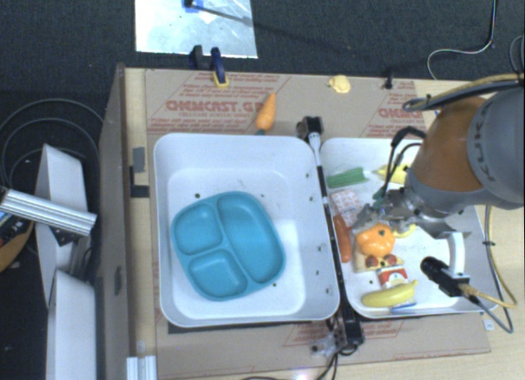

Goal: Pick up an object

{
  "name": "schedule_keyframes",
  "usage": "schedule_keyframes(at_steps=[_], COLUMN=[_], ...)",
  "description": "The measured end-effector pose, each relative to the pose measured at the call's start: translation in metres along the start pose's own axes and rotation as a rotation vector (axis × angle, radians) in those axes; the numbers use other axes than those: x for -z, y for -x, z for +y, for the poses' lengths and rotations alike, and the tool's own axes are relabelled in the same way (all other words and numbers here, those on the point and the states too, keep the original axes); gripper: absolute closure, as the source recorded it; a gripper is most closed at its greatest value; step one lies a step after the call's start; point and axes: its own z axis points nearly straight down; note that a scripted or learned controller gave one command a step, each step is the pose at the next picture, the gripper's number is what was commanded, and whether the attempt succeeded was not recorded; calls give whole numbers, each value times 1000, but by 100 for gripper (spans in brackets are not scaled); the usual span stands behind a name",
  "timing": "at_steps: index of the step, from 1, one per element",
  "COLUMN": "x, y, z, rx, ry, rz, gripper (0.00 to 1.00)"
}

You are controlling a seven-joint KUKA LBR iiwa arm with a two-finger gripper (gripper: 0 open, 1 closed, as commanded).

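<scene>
Camera view: my gripper (pixel 385 212) is low in the right bin (pixel 361 155), over the clutter, so I'm placed for a pick. Orange toy (pixel 376 241) sits just beside it, banana (pixel 389 295) nearer. Can't tell gripper state.

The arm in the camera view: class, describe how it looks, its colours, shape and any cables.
The arm is bulky and rounded, with a grey shell and a broad orange band above the wrist. Thin black cables loop along its left side down towards the gripper, a darker grey metal part.
</scene>
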Motion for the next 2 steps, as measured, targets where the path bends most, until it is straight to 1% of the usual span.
schedule_keyframes(at_steps=[1, 2], x=[-34, -21], y=[4, 4], z=[-32, -28], rx=[2, 4], ry=[6, 17], rz=[0, -2], gripper=[0, 100])
